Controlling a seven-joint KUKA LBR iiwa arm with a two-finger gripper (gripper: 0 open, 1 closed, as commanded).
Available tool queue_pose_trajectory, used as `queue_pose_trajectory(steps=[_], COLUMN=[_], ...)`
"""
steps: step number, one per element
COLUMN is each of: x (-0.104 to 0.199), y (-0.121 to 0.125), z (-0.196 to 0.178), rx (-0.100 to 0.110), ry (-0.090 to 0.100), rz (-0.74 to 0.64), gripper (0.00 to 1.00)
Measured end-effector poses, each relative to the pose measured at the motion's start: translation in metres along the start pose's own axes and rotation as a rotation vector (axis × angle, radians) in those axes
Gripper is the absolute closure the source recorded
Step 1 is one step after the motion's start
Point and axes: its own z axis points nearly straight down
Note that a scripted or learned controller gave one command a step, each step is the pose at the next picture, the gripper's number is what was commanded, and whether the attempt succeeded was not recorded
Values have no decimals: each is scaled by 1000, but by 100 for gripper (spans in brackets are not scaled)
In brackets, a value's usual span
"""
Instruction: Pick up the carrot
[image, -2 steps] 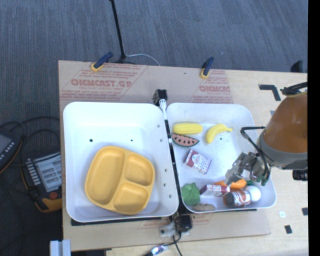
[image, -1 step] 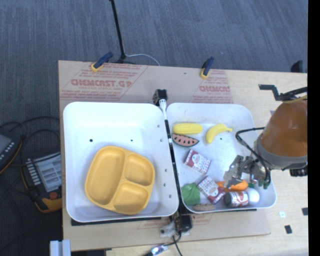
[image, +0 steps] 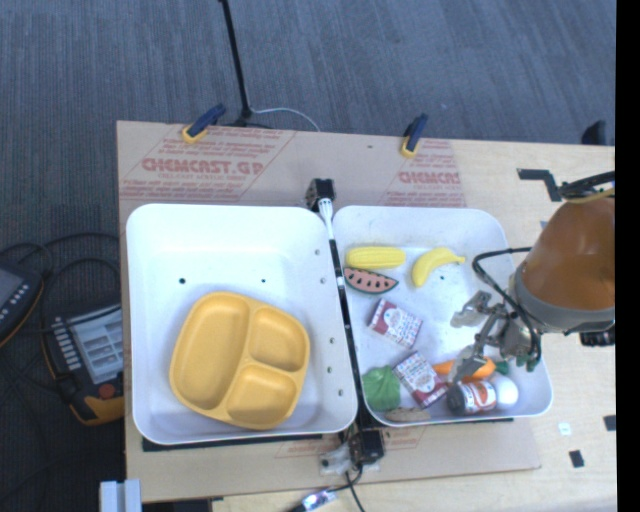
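Fingers (image: 488, 348) are seen spread apart, with nothing held between them, low over the near right corner of the right bin (image: 420, 212). The carrot (image: 482, 368) is found there, lying flat just below the fingertips and partly hidden by them, so that only its orange ends can be made out. It is crowded: a can (image: 476, 397) lies just beside it toward the bin's near wall, and a small carton (image: 415, 373) lies close on its left.

Several failures can be expected from this layout. If the fingers are lowered slightly off line, the can may be struck or caught instead, and the carrot pushed aside. Because the carrot is slim, rounded and flat on the bin floor, it may be squeezed out sideways when the fingers are closed, particularly if it is taken near one end and not at its middle. If the closing is done too high, nothing will be gripped at all. The near wall and the corner leave little room, so a finger may be stopped against the wall or the can. How the carrot lies under the fingers cannot be judged fully, which makes a clean hold uncertain.
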Motion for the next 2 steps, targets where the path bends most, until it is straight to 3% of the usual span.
queue_pose_trajectory(steps=[1, 2], x=[-2, -4], y=[-19, -18], z=[27, 17], rx=[4, 2], ry=[21, 16], rz=[390, 391], gripper=[0, 100])
